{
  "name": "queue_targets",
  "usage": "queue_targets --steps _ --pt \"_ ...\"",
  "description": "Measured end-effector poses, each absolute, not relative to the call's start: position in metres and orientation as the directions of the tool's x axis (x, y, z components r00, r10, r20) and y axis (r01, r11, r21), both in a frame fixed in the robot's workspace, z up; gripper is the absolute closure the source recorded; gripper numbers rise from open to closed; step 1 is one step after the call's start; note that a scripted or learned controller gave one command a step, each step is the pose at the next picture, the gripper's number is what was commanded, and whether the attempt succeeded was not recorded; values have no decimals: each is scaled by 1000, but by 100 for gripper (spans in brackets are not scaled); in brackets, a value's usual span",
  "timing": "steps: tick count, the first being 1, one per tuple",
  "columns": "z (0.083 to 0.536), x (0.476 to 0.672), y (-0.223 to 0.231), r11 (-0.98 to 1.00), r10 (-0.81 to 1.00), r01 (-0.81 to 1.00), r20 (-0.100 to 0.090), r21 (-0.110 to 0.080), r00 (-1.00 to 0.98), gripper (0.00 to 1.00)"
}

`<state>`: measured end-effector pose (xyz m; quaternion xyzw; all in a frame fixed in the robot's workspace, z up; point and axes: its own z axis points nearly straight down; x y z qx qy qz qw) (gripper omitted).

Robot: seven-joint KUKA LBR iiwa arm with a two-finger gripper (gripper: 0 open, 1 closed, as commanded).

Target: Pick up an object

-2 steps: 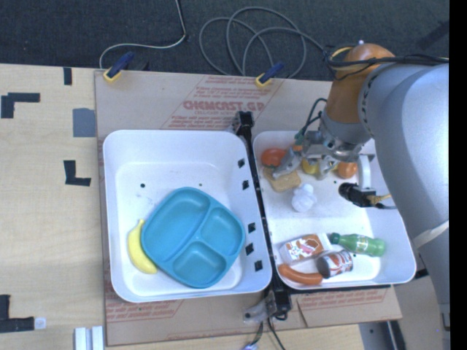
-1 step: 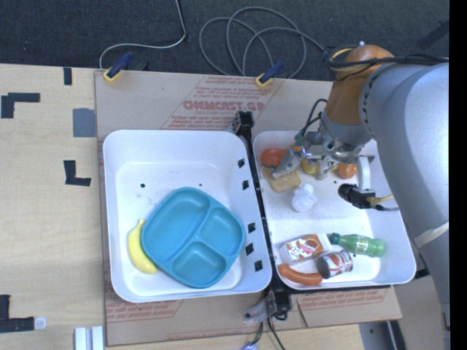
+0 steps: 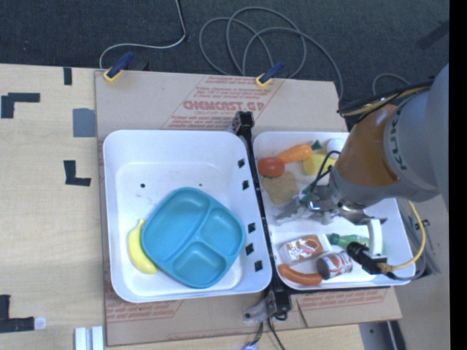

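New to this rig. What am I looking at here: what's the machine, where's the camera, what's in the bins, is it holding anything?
One fixed camera looks down at a slant on a bench with two shallow white bins. The grey arm with an orange band reaches in from the right; its gripper is down in the right bin. Whether it holds anything is not visible.

The left bin holds a blue divided plate lying over part of a banana. The right bin holds toy food: a tomato, a carrot, a hot dog and a small packet.
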<state>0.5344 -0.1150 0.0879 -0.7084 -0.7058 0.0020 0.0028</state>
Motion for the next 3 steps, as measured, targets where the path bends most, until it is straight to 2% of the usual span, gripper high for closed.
queue_targets --steps 1,2,3 --pt "86 484 -97 0 1000 1000 -3 6 0 0" --pt "96 485 -99 -2 1000 1000 -6 7 2 100" --pt "96 485 -99 -2 1000 1000 -5 6 2 0"
